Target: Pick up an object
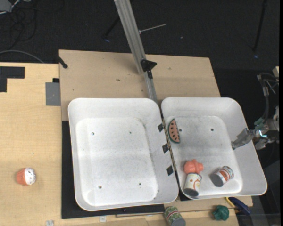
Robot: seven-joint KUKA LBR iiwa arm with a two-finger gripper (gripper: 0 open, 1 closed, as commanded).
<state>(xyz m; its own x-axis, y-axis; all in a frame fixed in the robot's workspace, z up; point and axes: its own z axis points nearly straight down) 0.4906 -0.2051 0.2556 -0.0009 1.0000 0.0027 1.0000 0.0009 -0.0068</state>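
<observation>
Clearly, in the camera view we have not yet picked anything. Our gripper hangs at the right bin's right rim, holding nothing; its spread we cannot tell. A watermelon slice, red toy, cup and can wait inside, unobstructed.

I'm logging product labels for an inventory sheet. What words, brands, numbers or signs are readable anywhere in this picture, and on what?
No text can be read.
Upright can in the right bin: label too blurred to read.
Can lying on its side: red and white label, too small to read.
Can in front of the bins: patterned wrap, unreadable.
Orange and white ball on the wooden board: dark marks, no legible letters.
</observation>
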